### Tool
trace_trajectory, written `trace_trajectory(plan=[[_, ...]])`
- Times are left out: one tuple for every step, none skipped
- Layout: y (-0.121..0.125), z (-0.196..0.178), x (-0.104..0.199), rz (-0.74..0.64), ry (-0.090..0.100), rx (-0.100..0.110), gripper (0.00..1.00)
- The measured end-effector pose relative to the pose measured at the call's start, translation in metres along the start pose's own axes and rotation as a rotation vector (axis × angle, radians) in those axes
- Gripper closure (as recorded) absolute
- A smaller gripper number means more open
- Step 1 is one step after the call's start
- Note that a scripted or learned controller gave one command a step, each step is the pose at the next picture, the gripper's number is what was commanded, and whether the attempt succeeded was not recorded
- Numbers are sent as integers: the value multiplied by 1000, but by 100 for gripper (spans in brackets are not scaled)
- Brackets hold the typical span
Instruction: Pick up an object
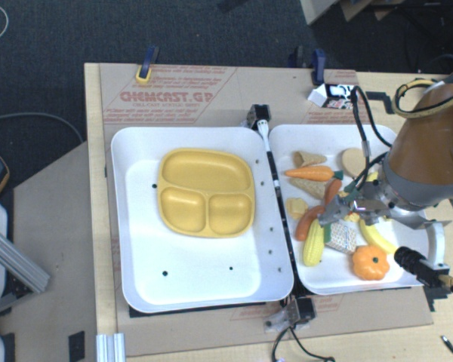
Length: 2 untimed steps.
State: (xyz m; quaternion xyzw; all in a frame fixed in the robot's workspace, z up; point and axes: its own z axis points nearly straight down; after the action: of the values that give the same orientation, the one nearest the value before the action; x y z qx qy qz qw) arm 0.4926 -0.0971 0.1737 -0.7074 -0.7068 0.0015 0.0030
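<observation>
Camera view showed my end effector (340,211) low in the right bin (317,277) among toy food, beside the corn (313,243); I couldn't tell its grip state. I judged a centred, vertical descent best.

I count two shallow white bins (136,225), one yellow three-compartment plastic tray (207,191), one orange toy carrot (311,173), one small orange toy pumpkin (370,263).

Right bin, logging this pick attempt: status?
Pincer low over toy food pile in right white bin. Nothing seen gripped. Orange toy carrot, yellow corn cob crowd it.
</observation>
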Motion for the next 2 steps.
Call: trace_trajectory(plan=[[0, 43, 3, -1, 0, 1, 0], [3, 86, 2, 2, -6, -15, 0]])
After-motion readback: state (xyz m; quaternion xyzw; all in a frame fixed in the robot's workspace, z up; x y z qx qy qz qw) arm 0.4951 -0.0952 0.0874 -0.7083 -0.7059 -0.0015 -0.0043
